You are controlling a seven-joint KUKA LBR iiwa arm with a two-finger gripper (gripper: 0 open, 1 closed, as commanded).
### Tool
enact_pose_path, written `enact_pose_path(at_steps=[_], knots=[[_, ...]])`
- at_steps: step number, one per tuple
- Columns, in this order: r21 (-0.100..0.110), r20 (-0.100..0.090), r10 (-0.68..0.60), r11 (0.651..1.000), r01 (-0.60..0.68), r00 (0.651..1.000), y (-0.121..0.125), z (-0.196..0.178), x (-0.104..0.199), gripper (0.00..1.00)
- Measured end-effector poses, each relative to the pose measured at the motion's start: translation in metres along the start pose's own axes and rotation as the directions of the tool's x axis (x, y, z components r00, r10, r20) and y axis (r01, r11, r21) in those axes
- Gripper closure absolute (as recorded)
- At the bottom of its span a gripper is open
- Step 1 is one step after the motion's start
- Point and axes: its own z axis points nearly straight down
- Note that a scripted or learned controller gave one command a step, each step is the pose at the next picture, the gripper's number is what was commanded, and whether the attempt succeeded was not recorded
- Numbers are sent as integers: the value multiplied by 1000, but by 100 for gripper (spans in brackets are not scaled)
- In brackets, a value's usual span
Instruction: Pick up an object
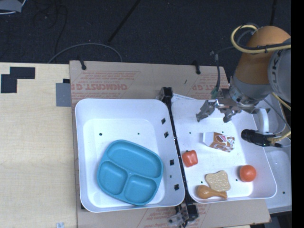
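In the right bin (pixel 190 120) lie a small printed carton (pixel 219 141), a red pepper (pixel 190 158), a slice of toast (pixel 218 180), a chicken drumstick (pixel 210 192) and a red tomato (pixel 247 173). My gripper (pixel 216 113) hangs over the far part of this bin, above and behind the carton. Its two fingers are spread apart with nothing between them. The left bin (pixel 90 113) holds a blue divided plate (pixel 129 171).
A black divider (pixel 174 141) runs between the two bins. The bins rest on a cardboard sheet (pixel 123 80) on a light wooden bench. A black handle part (pixel 256 137) of the arm's fittings juts over the right bin's right edge.
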Motion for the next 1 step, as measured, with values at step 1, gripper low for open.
enact_pose_path(at_steps=[1], knots=[[-13, 1, -2, 1000, 2, 1000, 3, -8, 0, 0]])
